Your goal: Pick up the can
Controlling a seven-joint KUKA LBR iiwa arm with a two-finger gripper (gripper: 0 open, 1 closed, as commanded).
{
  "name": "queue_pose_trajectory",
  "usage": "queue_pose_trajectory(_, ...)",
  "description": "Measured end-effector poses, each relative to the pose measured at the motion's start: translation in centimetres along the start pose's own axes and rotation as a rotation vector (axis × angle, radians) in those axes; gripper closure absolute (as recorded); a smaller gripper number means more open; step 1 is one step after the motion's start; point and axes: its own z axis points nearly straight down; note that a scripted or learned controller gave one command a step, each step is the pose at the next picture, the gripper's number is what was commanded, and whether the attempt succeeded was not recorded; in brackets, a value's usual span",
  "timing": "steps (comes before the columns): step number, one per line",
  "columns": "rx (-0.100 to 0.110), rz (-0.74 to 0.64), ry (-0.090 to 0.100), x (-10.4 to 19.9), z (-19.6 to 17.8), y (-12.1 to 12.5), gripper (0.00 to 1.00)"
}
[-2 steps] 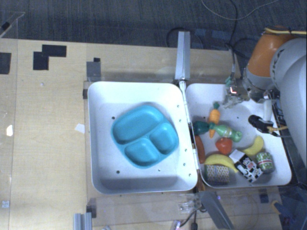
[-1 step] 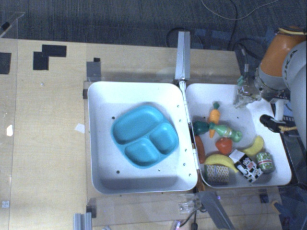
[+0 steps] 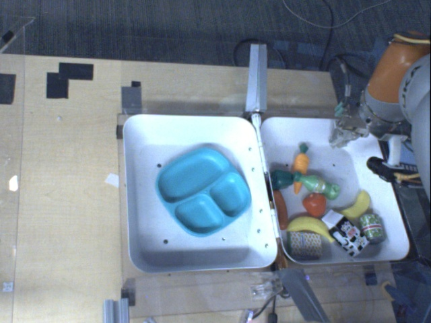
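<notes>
Lying in the near right corner of the right bin (image 3: 404,247), the can (image 3: 372,227) is seen as a small green-banded cylinder, just beside a yellow banana (image 3: 357,205) and a black-and-white patterned carton (image 3: 349,236). The fingers (image 3: 344,132) are found at the far side of the same bin, near its back rim, well apart from the can, with the orange-banded arm (image 3: 397,73) reaching in from the right. Nothing is seen between the fingers; how far they are spread cannot be told, as they are blurred and small. Between the fingers and the can a carrot (image 3: 301,160), a green bottle (image 3: 316,186) and a red tomato (image 3: 314,204) are scattered. A second banana (image 3: 310,226) is laid nearer the front. In the left bin (image 3: 135,180) a blue divided tray (image 3: 203,190) is held.
</notes>
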Motion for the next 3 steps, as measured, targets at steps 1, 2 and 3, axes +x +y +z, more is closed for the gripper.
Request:
queue_pose_trajectory(1, 0.009, -0.04, 0.003, -0.4, 1.4, -0.3, 1.0)
queue_pose_trajectory(2, 0.001, -0.046, 0.0, -0.3, 0.0, 0.0, 1.0)
queue_pose_trajectory(3, 0.009, -0.258, 0.004, -0.7, 1.4, -0.2, 1.0)
